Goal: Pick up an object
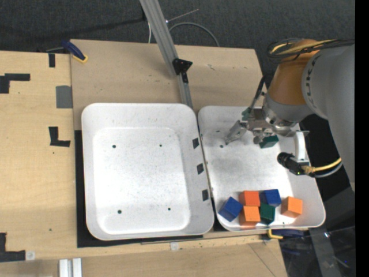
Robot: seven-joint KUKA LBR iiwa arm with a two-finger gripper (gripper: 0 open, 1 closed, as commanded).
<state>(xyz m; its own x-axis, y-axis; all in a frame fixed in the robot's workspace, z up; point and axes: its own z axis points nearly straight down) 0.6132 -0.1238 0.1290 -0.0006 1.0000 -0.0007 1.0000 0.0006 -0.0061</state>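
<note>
**benchwatcher:** So where's it at? The grey two-finger gripper point(245, 128) hangs over the upper part of the right shallow white plastic bin point(230, 160), fingers spread, nothing between them. Looks like the approach step, no grasp yet.

**kuka_fan:** Agreed. The small blocks are bunched at that bin's near edge: blue cube point(230, 208), two orange cubes point(250, 198) point(251, 214), another blue cube point(271, 197), dark green cube point(267, 212), and a lone orange cube point(292, 206) by the right wall.

**benchwatcher:** Next it'd have to travel toward them and drop. Plenty of bare floor between.

**kuka_fan:** That rim's tight though. I'd go for the first blue one, since its left side's free.
</note>
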